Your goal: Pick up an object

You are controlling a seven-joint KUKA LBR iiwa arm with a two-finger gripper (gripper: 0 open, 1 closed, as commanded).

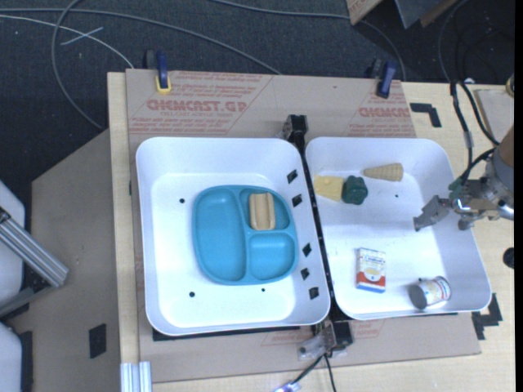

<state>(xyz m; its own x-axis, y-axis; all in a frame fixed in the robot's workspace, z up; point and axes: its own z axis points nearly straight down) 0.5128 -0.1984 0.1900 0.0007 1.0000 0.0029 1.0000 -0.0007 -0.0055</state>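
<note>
can (430, 291) and box (371, 269) in right bin (409, 149); fingers' (428, 216) state unclear.

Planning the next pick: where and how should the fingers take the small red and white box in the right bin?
The red and white box lies flat, apart from the small can. Probably best to come straight down from above and close the gripper across its narrower width, on the two long edges, which look straight and parallel with bare bin floor beside them.
</note>
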